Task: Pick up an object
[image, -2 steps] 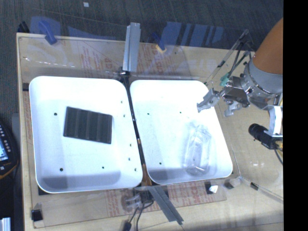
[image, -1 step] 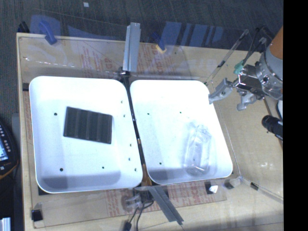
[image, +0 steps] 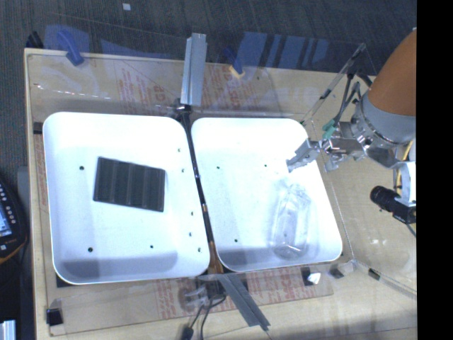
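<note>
Your gripper [image: 297, 159] hovers above the clear plastic item [image: 290, 219] in the right bin [image: 233, 250]; finger state unclear. Transparent, slick plastic could slip from your grasp.

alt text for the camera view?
A pincer hovers at the right bin's upper right edge, above a clear plastic object lying in it. A dark ribbed rectangular pad lies in the left bin.

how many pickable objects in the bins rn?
2: a dark ribbed panel lying flat in the left bin, a clear plastic item in the right bin.
</note>
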Available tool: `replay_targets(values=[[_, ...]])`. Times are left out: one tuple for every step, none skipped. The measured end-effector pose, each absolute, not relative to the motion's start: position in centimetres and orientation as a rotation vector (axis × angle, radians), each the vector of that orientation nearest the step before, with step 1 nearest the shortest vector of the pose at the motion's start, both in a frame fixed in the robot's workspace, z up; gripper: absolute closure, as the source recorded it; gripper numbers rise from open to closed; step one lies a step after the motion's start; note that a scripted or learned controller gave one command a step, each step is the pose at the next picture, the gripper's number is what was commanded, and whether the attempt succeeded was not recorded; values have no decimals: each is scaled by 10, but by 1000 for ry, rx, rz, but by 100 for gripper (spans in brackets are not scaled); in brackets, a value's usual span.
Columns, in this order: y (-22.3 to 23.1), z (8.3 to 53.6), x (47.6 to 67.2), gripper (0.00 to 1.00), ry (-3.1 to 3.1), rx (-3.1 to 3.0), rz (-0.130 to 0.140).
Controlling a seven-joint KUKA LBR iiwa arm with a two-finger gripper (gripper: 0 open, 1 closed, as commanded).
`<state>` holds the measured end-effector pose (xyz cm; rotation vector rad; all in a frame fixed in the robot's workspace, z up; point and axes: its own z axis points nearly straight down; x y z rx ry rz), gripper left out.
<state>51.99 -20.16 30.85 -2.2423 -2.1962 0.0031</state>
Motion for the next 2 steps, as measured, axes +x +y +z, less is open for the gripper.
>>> replay_targets(values=[[-202,259,477,0,-1723,-2622,5],[-203,130,482,0,-1712,-2649,-15]])
